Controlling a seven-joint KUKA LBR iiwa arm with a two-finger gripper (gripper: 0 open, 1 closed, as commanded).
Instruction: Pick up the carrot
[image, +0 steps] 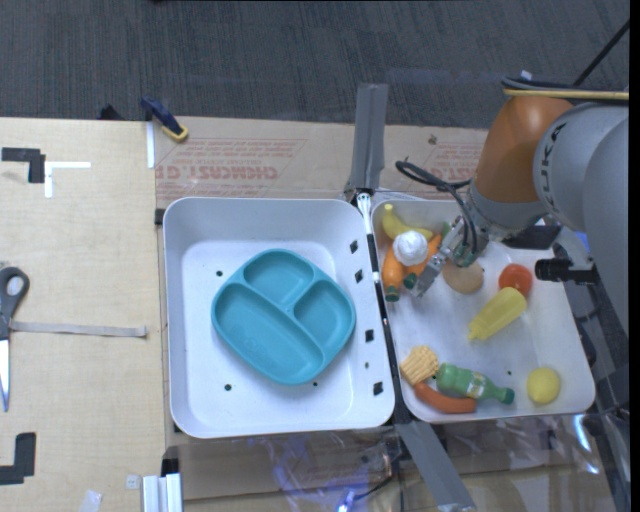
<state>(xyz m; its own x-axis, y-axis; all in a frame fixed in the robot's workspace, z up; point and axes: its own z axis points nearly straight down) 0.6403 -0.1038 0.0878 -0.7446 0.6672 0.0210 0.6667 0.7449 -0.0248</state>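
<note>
Far left of frame: scissors (10, 300) lie on the wooden surface (80, 260), partly cut off by the edge. A blue-and-yellow clamp-like tool (163, 116) sits near the upper left, by the cardboard sheet (250, 160).

Left bin (180, 400) holds a teal divided plate (284, 316), flat, roughly centred.

Right bin (570, 330) is cluttered. At its upper left corner, against the divider wall: a banana (398, 221), a white round piece (409, 245) and an orange item with a green end (393, 272), all bunched together and touching.

Lower left of that bin: a yellow ridged piece (419, 363), a green bottle (472, 383) lying on its side, and the carrot (443, 402), orange, lying flat just below the bottle, touching it, near the bin's front wall.

Pincer (437, 264) is in the upper part of the right bin, just beside the banana cluster, tilted down-left. Cannot tell how far apart its fingers are; nothing visibly between them. Well apart from the carrot.

Right of the pincer: a tan round item (463, 277), a yellow corn-like piece (497, 314), a red tomato (516, 278), and a lemon (543, 385) at the lower right. The arm (560, 150) enters from the upper right of frame.
</note>
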